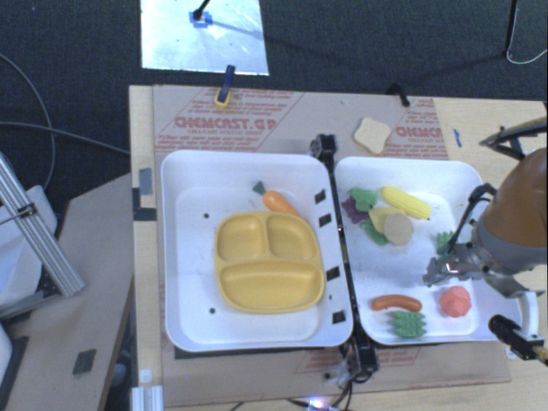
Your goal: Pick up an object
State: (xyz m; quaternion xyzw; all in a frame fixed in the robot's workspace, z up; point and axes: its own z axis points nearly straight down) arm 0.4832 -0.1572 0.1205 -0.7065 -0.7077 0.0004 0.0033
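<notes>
Toy food fills the right bin (462, 178): a yellow corn cob (405, 202) and a round tan piece (397, 228) near its far edge, a sausage (396, 302), a green leafy piece (408, 323) and a red strawberry (455, 301) along its near edge. The hand (445, 270) hangs low over the bin's right half, just above the strawberry and apart from it; whether it is open or closed I cannot tell, and nothing shows between its parts. The strawberry looks the likeliest pick, sitting toward the bin's near right corner. It is probably light, hollow plastic, stiff and a little slick, and its rounded body may squirt sideways if pinched off-centre, so a grip across its widest middle seems best. The left bin (184, 255) holds a yellow divided plate (267, 264) and a carrot (277, 201) near its far edge
</notes>
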